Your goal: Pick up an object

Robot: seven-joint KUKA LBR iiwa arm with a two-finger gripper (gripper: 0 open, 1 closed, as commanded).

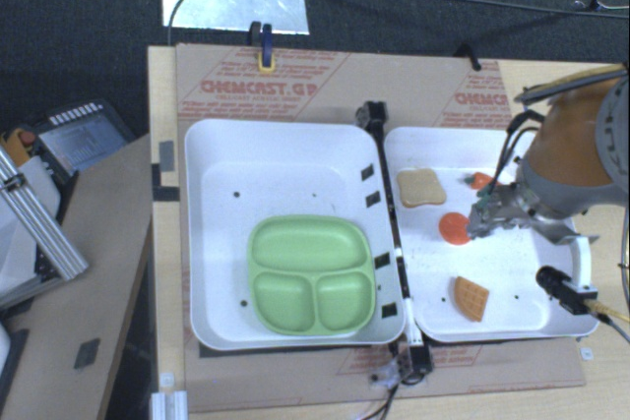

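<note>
- Nearest you, the wedge [471,298] lies untouched on the right bin [512,325] floor.
- In the left bin [212,211], the green tray [311,273] sits alone.
- The gripper [484,217] is low in the right bin, just beside the red disc [453,228]; you can judge the pick not yet made, since nothing is lifted.
- I cannot tell its grip state here.
- Farther back lie the toast [421,187] and a small orange piece [479,180], both still to pick.

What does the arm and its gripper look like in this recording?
The arm is bulky and rounded, with an orange band above a grey wrist section. Thin dark cables loop along its left side down toward the gripper, a small grey metallic assembly. No markings or labels are legible.
</note>
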